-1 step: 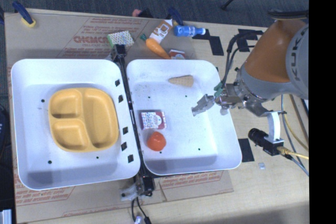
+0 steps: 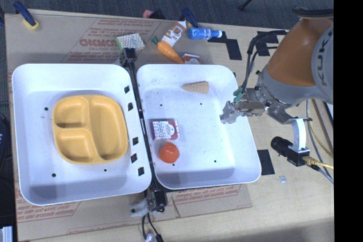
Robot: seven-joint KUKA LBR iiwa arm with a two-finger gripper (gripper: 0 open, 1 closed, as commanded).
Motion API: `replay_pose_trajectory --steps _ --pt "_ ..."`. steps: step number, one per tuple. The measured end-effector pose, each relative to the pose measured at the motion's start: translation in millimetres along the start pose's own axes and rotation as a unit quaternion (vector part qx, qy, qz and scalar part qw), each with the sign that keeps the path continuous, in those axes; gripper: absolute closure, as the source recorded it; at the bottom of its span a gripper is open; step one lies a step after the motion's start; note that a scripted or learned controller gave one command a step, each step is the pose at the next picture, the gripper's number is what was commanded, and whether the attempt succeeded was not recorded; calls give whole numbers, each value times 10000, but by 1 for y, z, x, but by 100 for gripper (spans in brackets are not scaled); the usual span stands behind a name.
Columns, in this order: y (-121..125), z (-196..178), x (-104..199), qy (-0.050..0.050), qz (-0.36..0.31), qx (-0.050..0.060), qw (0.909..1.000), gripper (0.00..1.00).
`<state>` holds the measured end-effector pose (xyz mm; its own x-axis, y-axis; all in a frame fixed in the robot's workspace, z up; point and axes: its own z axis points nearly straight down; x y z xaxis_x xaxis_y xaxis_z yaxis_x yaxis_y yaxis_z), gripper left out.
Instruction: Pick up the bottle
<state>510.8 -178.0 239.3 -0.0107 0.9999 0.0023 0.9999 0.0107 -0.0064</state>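
A small blue bottle [image 2: 202, 34] lies on its side on the cardboard behind the right bin [image 2: 245, 147], outside both bins. Just left of it lies a white bottle with an orange label [image 2: 173, 34], also on the cardboard. My gripper [image 2: 228, 114] hangs over the right bin's right side, near the rim, well in front of both bottles and apart from them. Nothing shows in it. The grey wrist with its orange band [image 2: 295, 56] reaches in from the right.
In the right bin lie a tan cone [image 2: 195, 86], a red packet [image 2: 164, 129] and a red-orange ball [image 2: 168, 152]. The left bin [image 2: 22, 139] holds a yellow divided tray [image 2: 89, 127]. A carrot [image 2: 169, 52] and a green sponge [image 2: 130, 41] lie near the bottles.
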Motion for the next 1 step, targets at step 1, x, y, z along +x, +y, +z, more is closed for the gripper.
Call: replay_pose_trajectory --steps 1 --pt "-35 39 -25 -5 574 -10 9984 100"
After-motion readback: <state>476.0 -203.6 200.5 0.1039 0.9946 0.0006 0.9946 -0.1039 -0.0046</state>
